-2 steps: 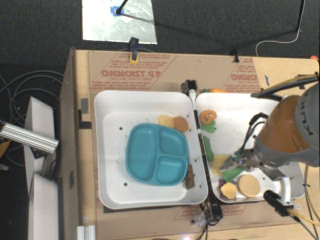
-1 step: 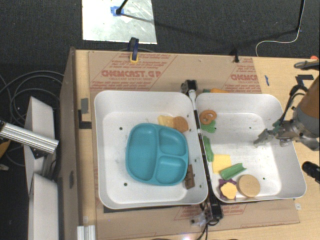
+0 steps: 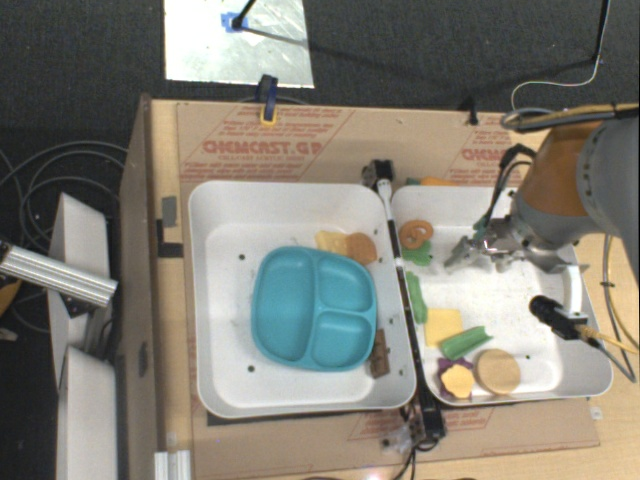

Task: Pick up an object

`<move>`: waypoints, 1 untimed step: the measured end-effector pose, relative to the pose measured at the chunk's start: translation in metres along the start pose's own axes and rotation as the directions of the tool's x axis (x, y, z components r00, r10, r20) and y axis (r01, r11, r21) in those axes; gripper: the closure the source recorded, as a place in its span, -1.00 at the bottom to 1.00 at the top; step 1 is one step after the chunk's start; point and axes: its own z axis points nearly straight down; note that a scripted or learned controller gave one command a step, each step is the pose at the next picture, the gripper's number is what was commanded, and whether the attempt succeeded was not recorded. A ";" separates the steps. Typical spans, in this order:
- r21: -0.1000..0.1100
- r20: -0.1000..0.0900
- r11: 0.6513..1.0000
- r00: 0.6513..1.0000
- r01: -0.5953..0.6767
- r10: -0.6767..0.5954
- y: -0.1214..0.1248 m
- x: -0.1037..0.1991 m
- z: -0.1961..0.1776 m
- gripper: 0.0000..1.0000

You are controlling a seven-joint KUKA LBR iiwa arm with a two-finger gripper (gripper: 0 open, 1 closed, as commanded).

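The jaws (image 3: 478, 250) sit in the upper middle of the right-hand bin (image 3: 590, 373), low over its white floor, and they look spread, two metal tips splayed apart with nothing between them. No toy is pinched — the patch of floor under the tips is bare. The nearest candidates lie to the left of the tips: a small orange ring (image 3: 415, 233) near the bin's upper left corner and a green piece (image 3: 417, 256) just below it, both close to the wall dividing the two bins. Further down the frame are a yellow block (image 3: 443, 324), a green pod-shaped piece (image 3: 464, 342), a purple and yellow piece (image 3: 457, 377) and a tan round disc (image 3: 497, 371), clustered in the lower left of that bin. The grey arm with its orange band (image 3: 556, 183) comes in from the upper right, with a cable looping beside it. The left-hand bin (image 3: 215, 298) holds a teal divided plate (image 3: 314, 308), two small tan and orange pieces (image 3: 346, 244) at its upper edge and a brown piece (image 3: 380, 353) at its lower right. Both bins rest on the cardboard-covered desk (image 3: 250, 143). The likely trouble from here, as I judge it, is closing on nothing, since the tips stand apart from every toy. A sideways move toward the ring or the green piece could also shove them against the dividing wall, where a tip might catch the rim or the small, flat pieces might slip out of a shallow grip.
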 end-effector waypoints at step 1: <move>0.008 -0.001 1.000 1.000 -0.005 0.005 -0.059 0.052 0.004 -1.00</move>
